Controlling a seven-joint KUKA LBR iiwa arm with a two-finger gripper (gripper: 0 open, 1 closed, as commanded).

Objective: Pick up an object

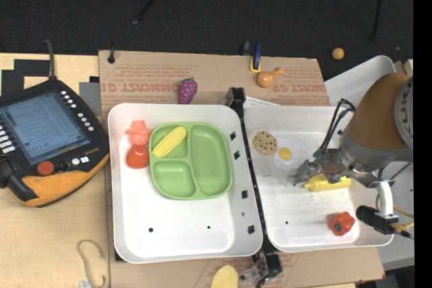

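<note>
My gripper [307,177] is low in the right bin [297,233], reaching in from the right. A yellow toy [331,183] lies right under and beside it, touching it, though I cannot make out a grip on it. A chocolate-chip cookie [264,141] and a small yellow round piece [285,154] lie to the gripper's upper left. A red toy [342,223] sits near the bin's front right corner.
The left bin [175,233] holds a green divided plate [191,160] with a corn cob [168,140], and a pink and red toy [137,144] beside it. Purple grapes [187,89], an orange toy [268,77] and a teach pendant [47,138] lie outside the bins.
</note>
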